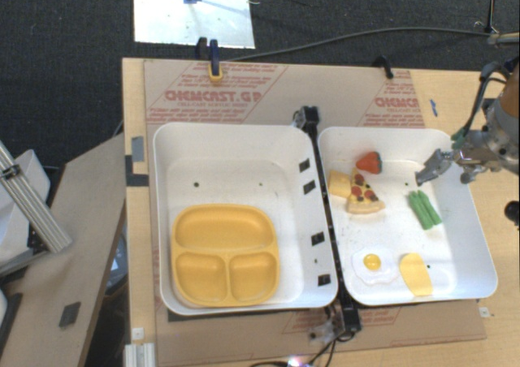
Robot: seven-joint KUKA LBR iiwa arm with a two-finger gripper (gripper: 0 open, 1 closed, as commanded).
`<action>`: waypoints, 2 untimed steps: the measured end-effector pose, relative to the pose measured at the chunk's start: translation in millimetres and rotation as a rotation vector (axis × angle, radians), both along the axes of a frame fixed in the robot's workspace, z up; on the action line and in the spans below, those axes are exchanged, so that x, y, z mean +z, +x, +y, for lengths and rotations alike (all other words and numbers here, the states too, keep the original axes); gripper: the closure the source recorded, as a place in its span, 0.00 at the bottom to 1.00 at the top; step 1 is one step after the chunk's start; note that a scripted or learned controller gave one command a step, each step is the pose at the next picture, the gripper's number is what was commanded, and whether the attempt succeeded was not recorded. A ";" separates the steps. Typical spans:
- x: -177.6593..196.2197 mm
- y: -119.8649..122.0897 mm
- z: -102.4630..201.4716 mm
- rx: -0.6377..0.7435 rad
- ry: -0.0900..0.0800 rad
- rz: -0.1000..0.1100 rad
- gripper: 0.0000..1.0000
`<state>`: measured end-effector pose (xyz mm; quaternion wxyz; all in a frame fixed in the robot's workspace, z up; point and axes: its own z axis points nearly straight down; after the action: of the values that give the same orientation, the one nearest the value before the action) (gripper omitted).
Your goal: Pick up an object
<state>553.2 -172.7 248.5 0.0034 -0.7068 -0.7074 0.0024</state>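
- Dark carpet surrounds my bench (455,89), with a white sheet (191,0) lying at the upper left of the frame and a black cable curving across the top.
- On the bench I see 2 shallow white bins side by side, resting on a board printed with red lettering.
- My left bin (236,142) holds 1 yellow divided tray (226,254) with 3 compartments, sitting in its lower half.
- My right bin (475,260) carries the toy food I can pick from.
- At its upper left sits a red strawberry (370,162), and just below it a pizza slice (364,195) touching a pale yellow wedge (337,185) on its left.
- Near the middle right lies a green bean bundle (424,209), tilted on a diagonal.
- Along the lower edge I see a fried egg (373,265) just beside a yellow cheese piece (416,274).
- My gripper (432,169) reaches in from the right edge of the frame, over the upper right part of the right bin, just above the green bean bundle.
- From this slanted view I cannot tell whether the gripper is open or closed, and I see nothing held in it.
- All 6 food pieces rest on the bin floor.
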 end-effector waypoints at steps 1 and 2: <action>5.4 2.2 0.2 0.002 -0.002 -0.010 0.00; -38.2 -3.2 3.5 0.001 -0.001 -0.006 0.00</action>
<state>550.0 -169.1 210.3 0.0008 -0.7066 -0.7076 0.0005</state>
